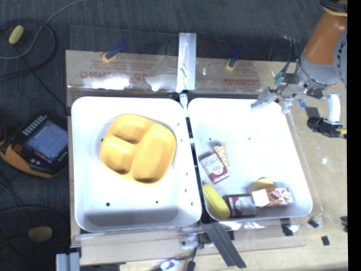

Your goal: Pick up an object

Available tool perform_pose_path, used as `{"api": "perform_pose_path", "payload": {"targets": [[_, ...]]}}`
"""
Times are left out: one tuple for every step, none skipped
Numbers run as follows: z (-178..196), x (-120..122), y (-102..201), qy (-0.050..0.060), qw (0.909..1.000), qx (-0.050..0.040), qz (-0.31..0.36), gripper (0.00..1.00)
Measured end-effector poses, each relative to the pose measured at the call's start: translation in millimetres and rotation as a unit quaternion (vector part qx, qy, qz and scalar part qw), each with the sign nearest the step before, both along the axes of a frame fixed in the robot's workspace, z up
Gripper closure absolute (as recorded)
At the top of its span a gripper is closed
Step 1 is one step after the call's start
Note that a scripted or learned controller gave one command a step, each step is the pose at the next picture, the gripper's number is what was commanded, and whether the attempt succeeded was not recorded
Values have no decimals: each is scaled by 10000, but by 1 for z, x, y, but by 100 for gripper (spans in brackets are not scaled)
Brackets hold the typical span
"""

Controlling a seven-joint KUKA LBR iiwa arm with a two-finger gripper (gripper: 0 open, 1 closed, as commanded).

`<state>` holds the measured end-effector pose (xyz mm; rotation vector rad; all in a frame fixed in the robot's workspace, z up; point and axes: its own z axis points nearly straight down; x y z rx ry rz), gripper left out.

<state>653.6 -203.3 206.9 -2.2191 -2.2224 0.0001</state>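
Two shallow white bins sit side by side on the bench. Inside the left bin (84, 208) rests a yellow lumpy form (137, 147), near its centre. Along the right bin's (248, 134) near edge lie a corn cob (216, 201), a dark packet (241, 205), a small carton (214, 167) and a snack box (272, 197). At that bin's far right corner hovers the gripper (269, 99); its grip cannot be made out.

Your right white bin (293, 145) lies open across its upper half; small packaged items (214, 165) crowd its near edge.
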Motion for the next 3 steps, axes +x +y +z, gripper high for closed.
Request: {"api": "perform_pose_path", "payload": {"targets": [[-83,15,68,0,9976,-9,698,0],[-117,-69,82,-62,9951,-20,982,0],[-82,-66,67,-12,9808,-10,1949,0]]}}
